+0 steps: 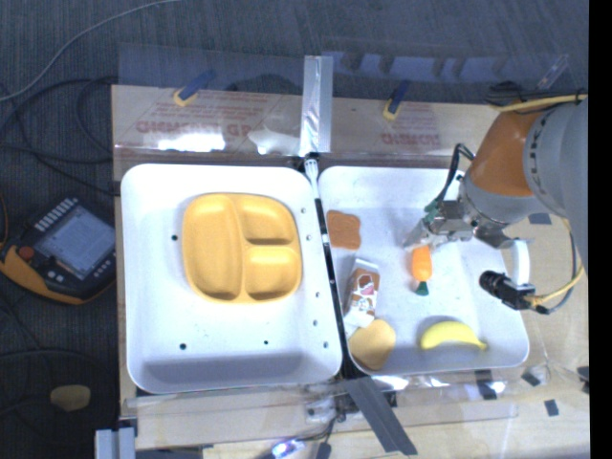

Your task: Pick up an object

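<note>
The right bin (497, 352) holds several small objects. An orange toy carrot (422, 267) with a green tip lies near the middle. A yellow banana (452, 335) rests by the front wall. A brown toast-like piece (343, 228), a small printed packet (362, 291) and a tan rounded piece (373, 343) line the left side. My gripper (438, 229) hangs low over the bin, just above and behind the carrot's upper end. Whether it touches the carrot is unclear.
The left bin (153, 352) carries a yellow divided plate (241, 245). The grey arm with its orange band (507, 165) comes in over the right bin's far right corner. A handheld controller (59, 249) lies on the floor to the left.
</note>
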### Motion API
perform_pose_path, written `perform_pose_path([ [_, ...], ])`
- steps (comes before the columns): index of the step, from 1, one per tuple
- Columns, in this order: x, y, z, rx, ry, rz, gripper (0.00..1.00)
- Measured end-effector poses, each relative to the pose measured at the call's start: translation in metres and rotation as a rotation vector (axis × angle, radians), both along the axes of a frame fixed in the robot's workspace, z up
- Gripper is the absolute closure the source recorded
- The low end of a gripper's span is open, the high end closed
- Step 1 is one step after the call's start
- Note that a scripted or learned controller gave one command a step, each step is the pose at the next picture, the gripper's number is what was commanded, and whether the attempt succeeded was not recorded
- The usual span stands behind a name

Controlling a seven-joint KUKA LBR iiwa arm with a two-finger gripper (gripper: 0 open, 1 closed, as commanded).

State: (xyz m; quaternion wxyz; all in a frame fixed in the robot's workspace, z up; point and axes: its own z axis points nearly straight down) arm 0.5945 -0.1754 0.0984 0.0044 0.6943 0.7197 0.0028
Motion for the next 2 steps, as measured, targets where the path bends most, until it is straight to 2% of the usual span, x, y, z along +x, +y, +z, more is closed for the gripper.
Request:
perform_pose_path([
  [1,0.024,0.048,0.117,0.0,0.011,-0.041,1.0],
  [2,0.014,0.072,0.052,0.0,0.013,-0.028,1.0],
])
